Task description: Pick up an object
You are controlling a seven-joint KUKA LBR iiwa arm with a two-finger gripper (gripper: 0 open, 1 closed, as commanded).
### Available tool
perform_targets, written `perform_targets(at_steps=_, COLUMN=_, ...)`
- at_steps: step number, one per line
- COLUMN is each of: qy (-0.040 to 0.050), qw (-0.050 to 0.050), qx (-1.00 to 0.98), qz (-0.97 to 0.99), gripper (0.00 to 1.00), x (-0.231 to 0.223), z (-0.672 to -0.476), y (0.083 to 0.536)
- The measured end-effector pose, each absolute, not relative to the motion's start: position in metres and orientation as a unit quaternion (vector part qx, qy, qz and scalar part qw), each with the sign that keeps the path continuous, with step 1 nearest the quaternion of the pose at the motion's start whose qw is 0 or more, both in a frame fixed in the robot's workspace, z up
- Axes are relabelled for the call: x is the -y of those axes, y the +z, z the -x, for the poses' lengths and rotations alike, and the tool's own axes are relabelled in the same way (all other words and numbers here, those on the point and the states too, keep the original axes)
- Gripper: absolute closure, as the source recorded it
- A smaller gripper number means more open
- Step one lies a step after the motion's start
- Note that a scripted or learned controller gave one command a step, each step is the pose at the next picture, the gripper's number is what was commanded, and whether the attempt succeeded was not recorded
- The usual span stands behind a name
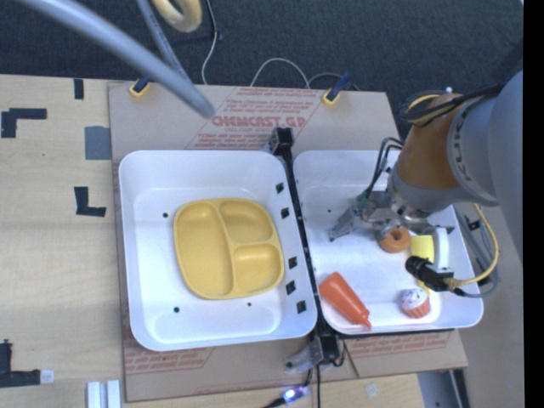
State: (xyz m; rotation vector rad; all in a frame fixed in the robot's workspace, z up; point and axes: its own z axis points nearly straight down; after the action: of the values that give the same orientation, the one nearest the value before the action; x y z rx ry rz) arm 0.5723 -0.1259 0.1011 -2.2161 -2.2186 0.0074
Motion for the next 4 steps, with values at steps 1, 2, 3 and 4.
perform_targets(at_steps=1, qy=0.0012, qw=0.001, qx=0.708, qz=0.706, gripper=1.00, x=0.125, z=-0.574, y=0.114)
perform_targets(at_steps=2, qy=-0.0006, qw=-0.001, qx=0.708, qz=0.707, gripper=1.00, x=0.130, z=-0.576, y=0.158)
perform_targets(at_steps=3, qy=-0.0013, qw=-0.002, qx=0.708, qz=0.706, gripper=1.00, x=0.131, z=-0.580, y=0.221)
perform_targets(at_steps=4, qy=-0.0006, qw=-0.001, qx=0.708, qz=0.707, gripper=1.00, x=0.131, z=-0.581, y=0.245)
